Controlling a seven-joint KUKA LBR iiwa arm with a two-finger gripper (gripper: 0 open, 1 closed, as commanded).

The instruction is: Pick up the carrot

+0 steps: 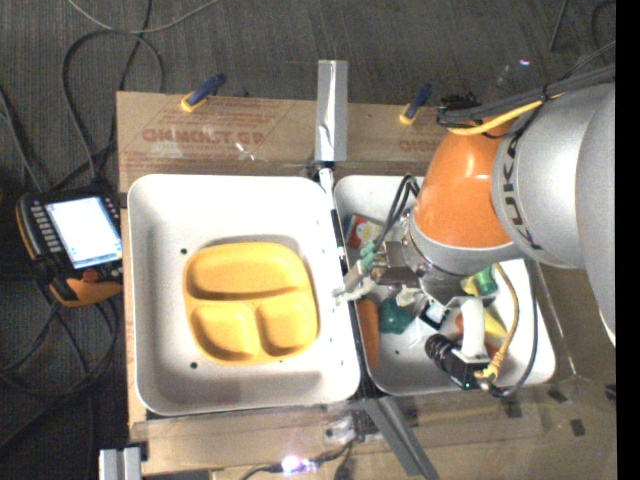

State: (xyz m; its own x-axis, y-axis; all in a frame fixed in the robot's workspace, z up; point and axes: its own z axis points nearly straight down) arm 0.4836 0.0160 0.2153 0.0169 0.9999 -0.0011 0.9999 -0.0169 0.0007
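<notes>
Looking down, I see a yellow divided tray (252, 300) in the left bin (150, 268); the carrot (369, 330) lies in the right bin (535, 363) under the gripper (372, 280), whose state I cannot tell.

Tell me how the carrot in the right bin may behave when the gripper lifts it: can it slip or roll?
The carrot looks like a smooth, slim toy, so it is probably light and stiff. Its rounded shape suggests it may roll or slip if pinched off-centre. It lies close to the right bin's left wall, beside other toys, so it could be nudged rather than gripped.
</notes>
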